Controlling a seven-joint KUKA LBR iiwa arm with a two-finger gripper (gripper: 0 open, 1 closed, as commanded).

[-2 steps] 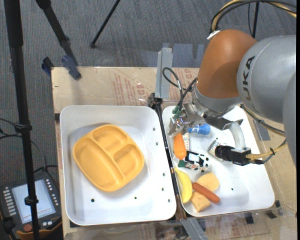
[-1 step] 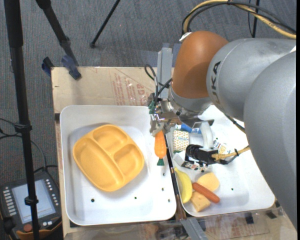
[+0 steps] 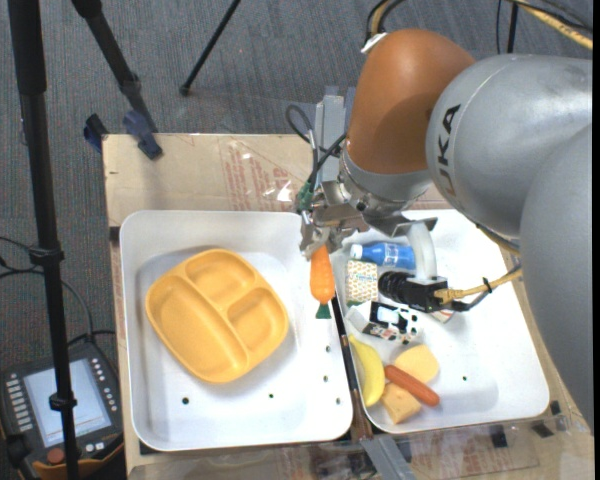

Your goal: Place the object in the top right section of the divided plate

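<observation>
Table: two white bins [image 3: 140,268] side by side
Left bin: yellow divided plate [image 3: 217,314], mid-frame
End effector [image 3: 318,240]: clamped on orange carrot [image 3: 322,274], dangling between bins

From my end the divided plate [image 3: 216,313] is a warm yellow-orange, sitting in a plain white bin [image 3: 150,238]. At its 3 o'clock there's a bright orange carrot [image 3: 322,274] with a green tip. Over in the other white bin [image 3: 510,368]: a blue and white bottle [image 3: 385,255], a yellow banana [image 3: 368,368], and a black and white patched cow toy [image 3: 395,320]. The arm [image 3: 510,138] is grey with an orange band [image 3: 405,98].
</observation>
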